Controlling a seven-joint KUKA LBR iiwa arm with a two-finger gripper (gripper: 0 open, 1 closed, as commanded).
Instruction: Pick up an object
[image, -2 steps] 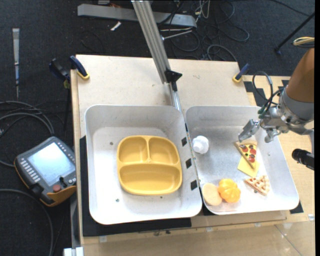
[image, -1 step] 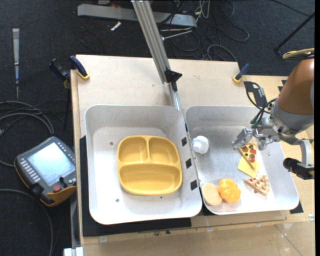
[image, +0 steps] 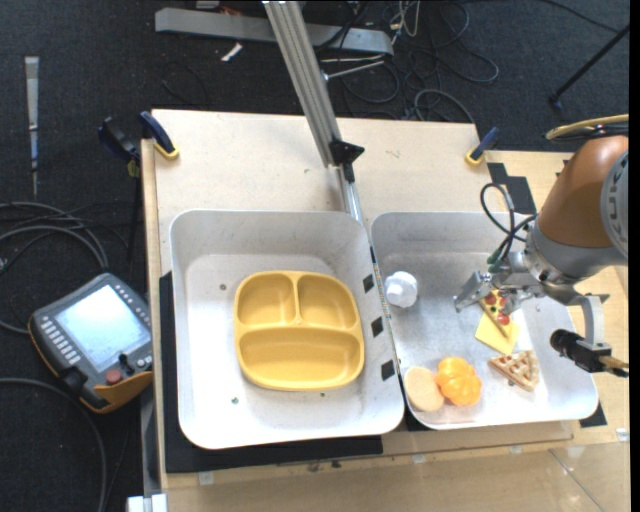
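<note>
Reaching in from the right, the tool (image: 497, 297) hung over the right bin (image: 440, 245), its fingers spread wide around a small red piece (image: 495, 303) resting on a yellow cheese wedge (image: 495, 332). Nearby lay a waffle slice (image: 514, 368), an orange pepper (image: 458, 380), a pale round (image: 423, 389) and a white cup (image: 401, 289). The left bin (image: 200, 300) held a yellow divided tray (image: 298, 329).

Open floor is left in the right bin (image: 440, 228) behind the white cup (image: 401, 289) and between that cup and the cheese wedge (image: 496, 330). Beyond the wedge, room is blocked by the hand (image: 497, 297). In front of the cup, the way is crowded by the orange (image: 458, 381), bun (image: 424, 389) and waffle (image: 515, 368).
</note>
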